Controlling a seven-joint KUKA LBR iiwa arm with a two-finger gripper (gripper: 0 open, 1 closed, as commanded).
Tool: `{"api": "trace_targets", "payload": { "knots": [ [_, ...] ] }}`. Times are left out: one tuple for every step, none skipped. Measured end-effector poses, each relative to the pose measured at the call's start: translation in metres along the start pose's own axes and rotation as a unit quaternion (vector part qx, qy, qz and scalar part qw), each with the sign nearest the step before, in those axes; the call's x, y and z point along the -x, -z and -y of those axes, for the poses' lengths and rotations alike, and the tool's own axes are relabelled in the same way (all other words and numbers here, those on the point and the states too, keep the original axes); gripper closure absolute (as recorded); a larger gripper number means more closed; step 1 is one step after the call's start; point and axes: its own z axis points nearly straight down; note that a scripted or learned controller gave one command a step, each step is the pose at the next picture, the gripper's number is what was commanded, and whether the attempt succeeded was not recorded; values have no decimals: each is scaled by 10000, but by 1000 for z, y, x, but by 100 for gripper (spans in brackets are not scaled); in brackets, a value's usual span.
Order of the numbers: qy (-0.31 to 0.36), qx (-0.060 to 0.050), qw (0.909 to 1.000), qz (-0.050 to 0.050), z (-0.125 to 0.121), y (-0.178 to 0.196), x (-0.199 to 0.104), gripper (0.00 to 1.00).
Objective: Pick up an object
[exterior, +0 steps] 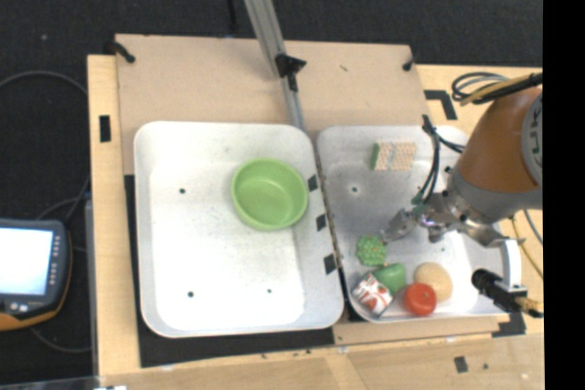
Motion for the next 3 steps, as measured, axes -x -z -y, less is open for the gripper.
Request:
{"api": "trace_targets", "payload": {
  "knots": [
    [1,56,10000,-13,-3,-37,0,0],
    [-15,127,9999,-3,-7,-22,1,100],
    [24,62,10000,5,-8,28,-7,100]
  ]
}}
